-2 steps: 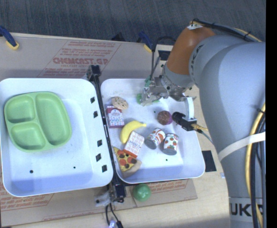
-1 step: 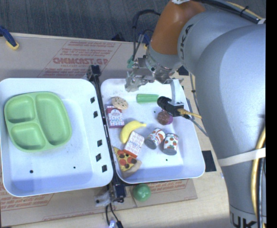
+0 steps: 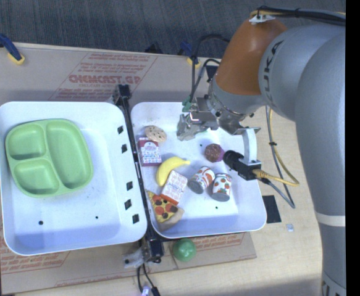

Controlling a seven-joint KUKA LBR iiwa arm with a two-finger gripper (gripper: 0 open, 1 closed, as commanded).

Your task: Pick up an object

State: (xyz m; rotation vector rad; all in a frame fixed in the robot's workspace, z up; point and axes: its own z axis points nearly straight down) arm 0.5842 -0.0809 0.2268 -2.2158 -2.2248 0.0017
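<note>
Camera view: hand (image 3: 188, 126) hangs over far side of right bin (image 3: 247, 211), can't tell whether it's wide or narrow, nothing visibly held. Cookie (image 3: 155, 133), banana (image 3: 169, 167), cans (image 3: 212, 182) sit nearer. Risk: tight clutter, likely nudges neighbours, grabs nothing.

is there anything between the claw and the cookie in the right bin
Nothing visible stands between them. The claw is over the bare upper part of the right bin, and the cookie lies just to its left in the picture, with open white floor between.
</note>
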